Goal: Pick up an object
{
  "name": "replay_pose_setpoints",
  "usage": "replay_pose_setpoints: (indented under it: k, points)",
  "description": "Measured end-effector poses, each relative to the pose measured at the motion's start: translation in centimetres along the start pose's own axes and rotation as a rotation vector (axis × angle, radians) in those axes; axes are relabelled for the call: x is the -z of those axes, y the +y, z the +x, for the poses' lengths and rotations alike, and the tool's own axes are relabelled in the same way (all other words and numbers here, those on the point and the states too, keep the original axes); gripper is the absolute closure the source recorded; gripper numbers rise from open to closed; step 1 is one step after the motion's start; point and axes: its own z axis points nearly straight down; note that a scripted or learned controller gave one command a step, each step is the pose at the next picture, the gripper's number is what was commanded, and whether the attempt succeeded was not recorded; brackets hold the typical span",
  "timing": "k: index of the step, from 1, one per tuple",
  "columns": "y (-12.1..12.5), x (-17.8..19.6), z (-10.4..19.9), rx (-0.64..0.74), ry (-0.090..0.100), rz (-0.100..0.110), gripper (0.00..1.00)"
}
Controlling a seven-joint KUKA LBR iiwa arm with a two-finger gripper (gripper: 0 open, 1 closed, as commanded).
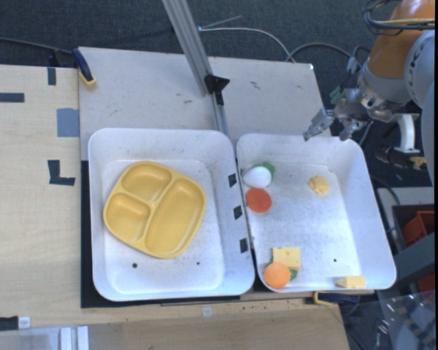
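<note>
— Where's the two-finger gripper (328, 127) now?

— Up over the far rim of the right-hand shallow white bin (372, 217), near its back corner. The two fingers look spread, with nothing between them.

— And what could it take?

— All the small stuff is in that bin. Nearest is a little pale-yellow lumpy piece (319, 186), alone on the floor, well apart from the rest. Along the left wall there's a white egg-shaped ball (258, 176) touching something green, with a flat red-orange disc (258, 200) just beside it. At the near end sit a yellow cube-like block (287, 257) touching an orange ball (277, 275), and a small yellow wedge (350, 282) in the corner.

— Which would you go for?

— The yellow lump, I'd guess. Looks like light toy food, probably plastic, hardly fragile. Take it across its narrow middle, from above. The balls seem slippery and may roll out.

— The yellow divided plastic plate (155, 208)?

— In the left bin; too broad, I reckon.
</note>
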Motion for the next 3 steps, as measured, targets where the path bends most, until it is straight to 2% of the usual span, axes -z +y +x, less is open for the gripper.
replay_pose_setpoints:
  k: [1, 2, 3]
  points:
    - [0.0, 1.0, 0.0, 0.001, -0.001, 0.0, 1.0]
    - [-1.7, -4.9, 8.0, 0.005, 0.006, 0.006, 1.0]
    - [-11.7, -0.7, 12.5, 0.0, 0.003, 0.001, 1.0]
